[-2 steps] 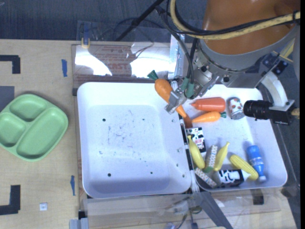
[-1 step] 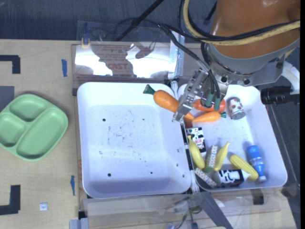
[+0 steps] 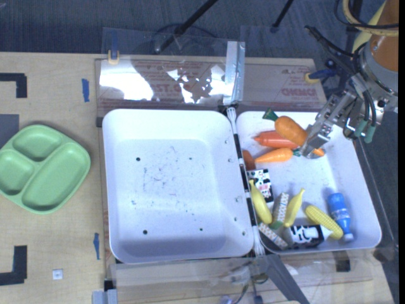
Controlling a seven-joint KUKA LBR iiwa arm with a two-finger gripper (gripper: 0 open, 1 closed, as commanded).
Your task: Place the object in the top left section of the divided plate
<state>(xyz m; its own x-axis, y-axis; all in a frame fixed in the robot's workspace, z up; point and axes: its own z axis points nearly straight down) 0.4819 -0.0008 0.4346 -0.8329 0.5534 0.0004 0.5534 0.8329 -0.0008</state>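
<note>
The green divided plate (image 3: 42,168) lies on the wooden bench at the far left, outside both bins. Its top left section (image 3: 37,142) holds nothing. My gripper (image 3: 311,145) hangs low over the upper part of the right bin (image 3: 367,189), just right of a cluster of orange carrots. One plump carrot (image 3: 290,128) with a green top lies beside it, and two slimmer carrots (image 3: 273,156) lie a little to its left. The gripper's tip sits at the right end of the lowest carrot. Whether it touches or grips that carrot is unclear.
The right bin also holds two bananas (image 3: 261,202), a corn cob (image 3: 324,220), a blue bottle (image 3: 338,211) and two cow-patterned boxes (image 3: 261,183). The left bin (image 3: 171,182) lies between the right bin and the plate. A clear panel stands behind the bins.
</note>
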